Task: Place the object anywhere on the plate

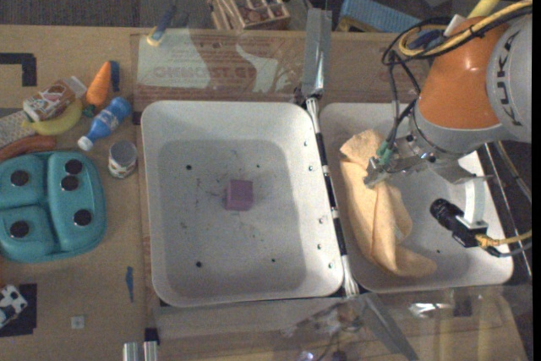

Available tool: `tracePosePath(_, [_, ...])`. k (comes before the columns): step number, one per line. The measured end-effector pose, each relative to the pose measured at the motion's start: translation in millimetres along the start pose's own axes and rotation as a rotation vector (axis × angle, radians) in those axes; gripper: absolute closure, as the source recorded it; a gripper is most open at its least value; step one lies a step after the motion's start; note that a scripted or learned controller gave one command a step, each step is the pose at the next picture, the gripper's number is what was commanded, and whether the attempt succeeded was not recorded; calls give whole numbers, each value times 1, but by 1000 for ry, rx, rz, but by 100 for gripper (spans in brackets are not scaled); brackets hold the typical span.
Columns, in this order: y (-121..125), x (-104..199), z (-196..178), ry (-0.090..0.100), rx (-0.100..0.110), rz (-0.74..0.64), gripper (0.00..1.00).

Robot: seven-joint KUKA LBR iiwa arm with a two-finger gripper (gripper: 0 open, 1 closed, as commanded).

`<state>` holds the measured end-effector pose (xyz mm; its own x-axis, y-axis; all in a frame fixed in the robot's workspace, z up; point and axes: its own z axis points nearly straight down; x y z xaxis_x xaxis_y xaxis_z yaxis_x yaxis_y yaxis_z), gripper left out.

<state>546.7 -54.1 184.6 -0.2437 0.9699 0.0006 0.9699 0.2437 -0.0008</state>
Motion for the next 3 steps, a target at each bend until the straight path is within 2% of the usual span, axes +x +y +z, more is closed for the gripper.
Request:
tracePosePath(1, [57,12,-18,-2,-3,-45,100])
tracePosePath(2, [11,86,0,-1,-2,-79,100])
tracePosePath(3, [61,23,-24,-2,-3,-12,100])
